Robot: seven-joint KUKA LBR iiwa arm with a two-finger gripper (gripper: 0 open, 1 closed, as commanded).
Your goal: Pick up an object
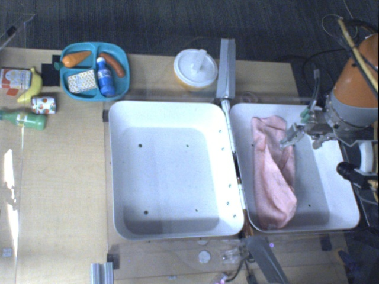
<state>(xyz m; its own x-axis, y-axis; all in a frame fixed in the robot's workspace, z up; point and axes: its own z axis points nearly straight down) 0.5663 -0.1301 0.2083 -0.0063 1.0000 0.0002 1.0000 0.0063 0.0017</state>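
A crumpled pink cloth [272,170] lies lengthwise in the left half of the right bin [331,212]. My gripper [302,139] hangs over the upper part of that bin, just right of the cloth's top end. Its fingers are spread open; the left fingertip [288,139] sits at the cloth's right edge, and the other points down over bare bin floor. Nothing is between them. The grey arm with its orange band [355,81] comes in from the right.
The left bin [172,170] adjoins the right one across a central divider [234,158]. Behind the bins stand a white lidded cup [195,68] and a blue tray [95,70] of toy food. Small items [26,99] lie at far left.
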